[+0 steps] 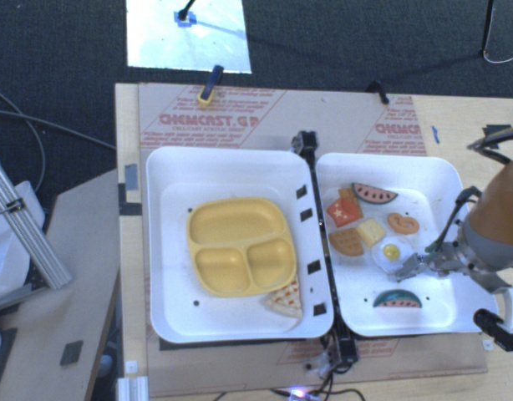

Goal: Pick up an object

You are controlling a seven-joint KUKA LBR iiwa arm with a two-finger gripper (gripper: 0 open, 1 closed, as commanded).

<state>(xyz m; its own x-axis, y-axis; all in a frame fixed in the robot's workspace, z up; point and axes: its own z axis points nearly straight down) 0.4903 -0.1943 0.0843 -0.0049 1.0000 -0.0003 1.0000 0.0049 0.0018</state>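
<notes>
The right bin [440, 178] holds several toy foods: a watermelon slice [373, 195] at the back, a red piece [344, 212], a yellow block [371, 230], an orange pretzel-like piece [402, 222], a brown toast [347, 242], a fried egg [389, 253] and a second watermelon slice [397, 299] near the front. My gripper [409, 266] reaches in from the right, low over the bin floor. Its tip sits just right of and in front of the fried egg, above the front watermelon slice. I see nothing held in it.
The left bin [169, 224] holds a yellow three-compartment tray [240, 245] and a pizza slice [283, 297] at its front right. A black-clipped divider [311, 224] separates the bins. The arm's orange band [499, 215] hangs over the right bin's right wall.
</notes>
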